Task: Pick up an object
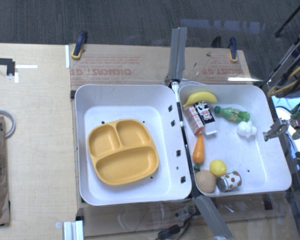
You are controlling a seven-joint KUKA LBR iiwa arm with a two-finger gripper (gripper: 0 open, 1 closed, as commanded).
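The jaws [271, 132] hung over the right bin's [270, 174] right rim; whether they were spread or pressed together could not be told. That bin held a banana [200, 98], a carrot [198, 149], a lemon [218, 167] and a green bottle [232, 114]. A yellow divided plate [122, 151] lay in the left bin [90, 104].

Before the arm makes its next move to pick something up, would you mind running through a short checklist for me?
1. Objects in the right bin: ok.
2. Hand position: at that bin's right rim, not over any object: not ok.
3. Hand holding something: nothing seen between its fingers: not ok.
4. Isolated target: white object lies apart: ok.
5. Lemon, can, potato crowded: not ok.
6. Hand opening: cannot tell.
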